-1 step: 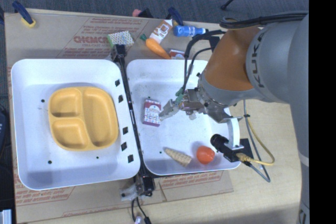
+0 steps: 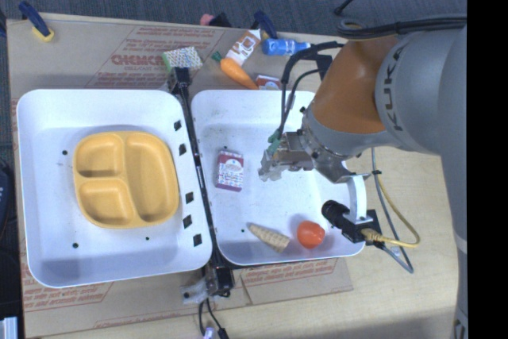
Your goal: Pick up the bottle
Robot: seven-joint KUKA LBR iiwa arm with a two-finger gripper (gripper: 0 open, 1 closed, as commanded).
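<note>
Arm over the right bin, bottle outside on the cardboard

From the left: a yellow divided plate (image 2: 125, 179) lies in the left bin (image 2: 36, 171). The right bin (image 2: 238, 123) holds a small red carton (image 2: 230, 170), a cone (image 2: 270, 236) and an orange ball (image 2: 311, 234). The gripper (image 2: 274, 163) hangs near the carton; whether its fingers are spread or pressed cannot be told. The bottle (image 2: 241, 48) lies beyond the bin's far rim, well apart from the gripper, beside a carrot (image 2: 236, 73).
</note>
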